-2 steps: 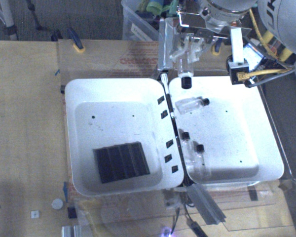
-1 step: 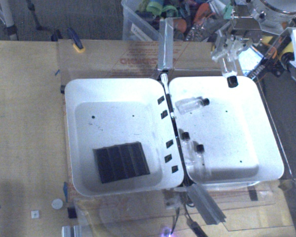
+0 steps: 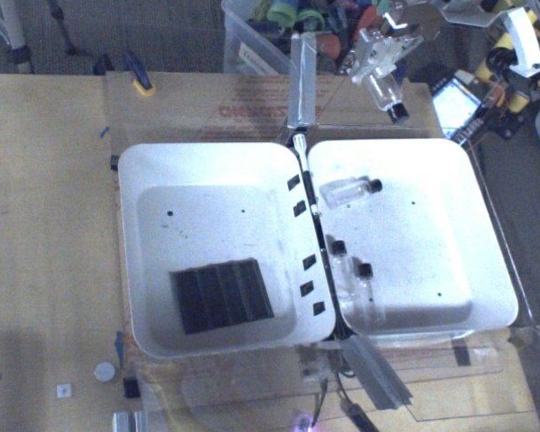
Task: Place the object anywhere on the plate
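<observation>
In the left bin [image 3: 144, 183] lies a dark ridged plate [image 3: 222, 296], flat near the front. In the right bin [image 3: 432, 232] lie three clear little bottles with black caps: one [image 3: 349, 190] near the back, two more [image 3: 351, 273] by the divider. High above the back of the right bin hangs the tool [image 3: 384, 70], closed on another clear bottle [image 3: 387, 94]. I think the carry step is on. Next, the tool should move left over the plate, go down and let go.
</observation>
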You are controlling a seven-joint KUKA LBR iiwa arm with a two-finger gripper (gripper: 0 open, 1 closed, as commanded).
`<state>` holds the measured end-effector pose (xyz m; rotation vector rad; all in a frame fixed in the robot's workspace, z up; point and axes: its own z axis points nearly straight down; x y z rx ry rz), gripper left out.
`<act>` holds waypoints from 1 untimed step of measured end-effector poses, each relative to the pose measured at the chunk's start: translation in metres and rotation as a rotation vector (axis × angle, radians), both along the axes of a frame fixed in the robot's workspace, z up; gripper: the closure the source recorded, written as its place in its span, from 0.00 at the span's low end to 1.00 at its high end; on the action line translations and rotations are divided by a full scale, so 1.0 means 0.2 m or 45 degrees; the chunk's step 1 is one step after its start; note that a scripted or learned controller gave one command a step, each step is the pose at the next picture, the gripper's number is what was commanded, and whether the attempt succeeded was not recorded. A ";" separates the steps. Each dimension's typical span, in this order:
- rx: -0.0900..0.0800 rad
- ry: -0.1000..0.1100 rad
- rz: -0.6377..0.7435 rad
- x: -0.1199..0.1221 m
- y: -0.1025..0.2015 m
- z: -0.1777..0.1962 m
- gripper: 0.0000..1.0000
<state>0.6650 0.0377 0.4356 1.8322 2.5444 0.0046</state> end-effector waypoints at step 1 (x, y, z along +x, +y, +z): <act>-0.009 -0.003 0.839 0.01 -0.71 0.01 1.00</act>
